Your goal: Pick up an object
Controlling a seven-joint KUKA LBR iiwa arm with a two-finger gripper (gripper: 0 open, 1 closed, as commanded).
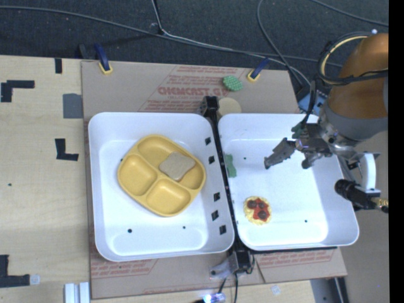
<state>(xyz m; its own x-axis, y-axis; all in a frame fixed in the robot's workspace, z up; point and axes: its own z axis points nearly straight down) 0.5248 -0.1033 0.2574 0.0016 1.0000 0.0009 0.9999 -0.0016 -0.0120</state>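
Pizza toy (257,210) lay flat in the right bin (315,229), so the end effector (291,156), fingers apart and empty above, probably needed a straight, centred descent.

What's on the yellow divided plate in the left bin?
A tan bread-like slice lies on the yellow divided plate, across its central dividers. Whatever is beneath the slice is hidden.

A brown cardboard sheet (183,90) with red lettering lies on the counter (38,169). At its far edge sit two blue-and-yellow clamps (103,60) (255,72); a small green knobbly piece (231,82) rests near the right one. Black cables (158,27) trail beyond the sheet.
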